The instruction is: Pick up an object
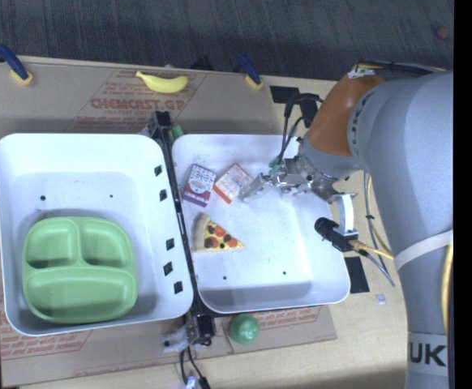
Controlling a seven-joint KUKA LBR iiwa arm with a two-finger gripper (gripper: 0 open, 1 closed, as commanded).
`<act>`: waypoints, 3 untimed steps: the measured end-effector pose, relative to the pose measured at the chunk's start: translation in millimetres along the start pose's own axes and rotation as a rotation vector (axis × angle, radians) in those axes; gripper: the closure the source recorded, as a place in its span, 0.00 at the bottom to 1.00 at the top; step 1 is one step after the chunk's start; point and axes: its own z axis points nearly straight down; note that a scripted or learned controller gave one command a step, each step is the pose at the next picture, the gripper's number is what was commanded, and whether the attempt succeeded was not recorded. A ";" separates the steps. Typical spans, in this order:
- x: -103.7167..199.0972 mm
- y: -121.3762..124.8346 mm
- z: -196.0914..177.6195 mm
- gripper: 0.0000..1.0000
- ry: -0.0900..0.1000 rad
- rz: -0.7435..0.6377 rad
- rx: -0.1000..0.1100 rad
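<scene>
The grey arm [406,160] with its orange band [337,120] reaches in from three o'clock and bends down over the right bin [301,286]. Its gripper [262,186] sits low in the upper half of that bin, pointing toward nine o'clock; whether the jaws are released or clenched cannot be told, since the metal tip blurs against the white floor. Nothing can be seen between them.

Just beside the tip, at its nine o'clock, lies a small white and red packet [233,182], tilted, so close that touching or apart cannot be told. At the packet's nine o'clock, just beside it, lies a second packet with a purple panel [200,183]. At six o'clock from these two, apart from both, a toy pizza slice [217,237] lies flat on the bin floor, its point toward three o'clock.

The left bin [74,156] holds a green divided tray [78,267] in its lower half. On the cardboard-covered counter [74,104], a yellow banana [163,80] lies at twelve o'clock beyond the bins, and a green ball [243,328] rests at six o'clock, just outside the right bin's near rim. Blue clamps [15,65] grip the cardboard's far edge.
</scene>
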 end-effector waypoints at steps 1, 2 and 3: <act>0.5 0.6 -10.6 1.00 0.000 -0.004 0.000; -7.9 -24.0 -176.3 1.00 -0.003 0.002 -0.006; 41.1 47.4 -106.0 1.00 0.001 0.001 0.001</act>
